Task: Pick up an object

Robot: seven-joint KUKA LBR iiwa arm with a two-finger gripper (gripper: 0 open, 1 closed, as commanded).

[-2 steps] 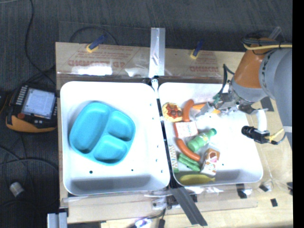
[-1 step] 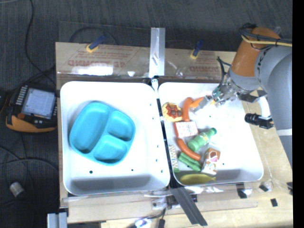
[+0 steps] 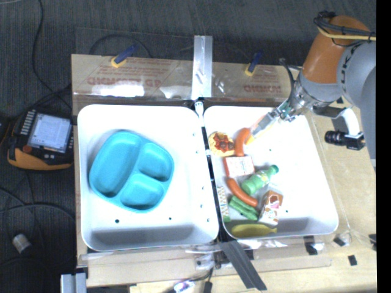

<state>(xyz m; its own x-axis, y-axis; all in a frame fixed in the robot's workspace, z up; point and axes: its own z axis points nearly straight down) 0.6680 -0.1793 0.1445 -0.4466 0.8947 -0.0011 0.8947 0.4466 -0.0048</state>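
Gripper (image 3: 256, 129) sits at the orange sausage (image 3: 242, 139) in the right bin (image 3: 317, 182); grip state indeterminate, lift outstanding.

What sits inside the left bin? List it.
The left bin holds one blue divided tray with three compartments, lying flat on the bin floor. Anything beneath the tray is covered and cannot be seen.

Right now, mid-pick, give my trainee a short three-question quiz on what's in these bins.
1. True or false: the blue divided tray lies in the left bin.
2. Which bin holds the green bottle? A) left B) right
3. Fill in: the gripper hovers over the ___ bin, near the orange sausage-shaped toy.

Key: 1 true; 2 B, the right bin; 3 right.
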